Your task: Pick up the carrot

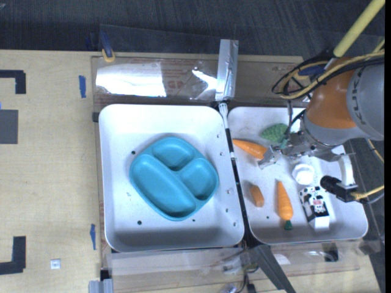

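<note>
Right bin [342, 234] held three orange pieces. One carrot [248, 147] lay at the upper left, its end at the pincer [269, 157]. Pincer state: could not tell. A second carrot [284, 202] with a green tip sat mid-bin; a small stub [256, 195] lay beside it. Left bin [116, 163] carried a blue divided plate [174, 177].

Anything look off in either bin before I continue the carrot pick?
Nothing spilled or damaged. The blue divided plate sits askew in the left bin. Right bin: two carrots lie at different angles, gripper beside the upper one.
</note>
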You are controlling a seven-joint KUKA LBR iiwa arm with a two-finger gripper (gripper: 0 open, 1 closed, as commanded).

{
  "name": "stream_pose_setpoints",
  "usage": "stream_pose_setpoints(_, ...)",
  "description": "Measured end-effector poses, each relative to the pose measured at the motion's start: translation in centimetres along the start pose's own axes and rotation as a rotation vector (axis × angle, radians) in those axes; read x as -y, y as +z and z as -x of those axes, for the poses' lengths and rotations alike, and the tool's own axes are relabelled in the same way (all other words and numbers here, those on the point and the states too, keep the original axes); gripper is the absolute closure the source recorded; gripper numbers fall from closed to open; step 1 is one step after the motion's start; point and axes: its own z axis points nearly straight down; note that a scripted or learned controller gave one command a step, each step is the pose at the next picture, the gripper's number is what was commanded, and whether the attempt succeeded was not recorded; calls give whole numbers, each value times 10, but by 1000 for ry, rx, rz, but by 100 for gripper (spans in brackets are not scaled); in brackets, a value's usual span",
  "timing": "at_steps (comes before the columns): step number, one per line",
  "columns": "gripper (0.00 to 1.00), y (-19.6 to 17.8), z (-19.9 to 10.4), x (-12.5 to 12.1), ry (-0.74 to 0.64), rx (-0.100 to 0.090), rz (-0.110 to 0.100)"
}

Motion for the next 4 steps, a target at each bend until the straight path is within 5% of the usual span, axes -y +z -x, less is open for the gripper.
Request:
stream_pose_setpoints(1, 0, 19, -17, 100, 9, 1, 2)
stream_pose_setpoints(2, 100, 7, -16, 98, 11, 4, 10)
stream_pose_setpoints(3, 100, -78, -52, 95, 255, 0, 0)
stream_pose_setpoints(4, 100, -78, -41, 98, 75, -1, -4)
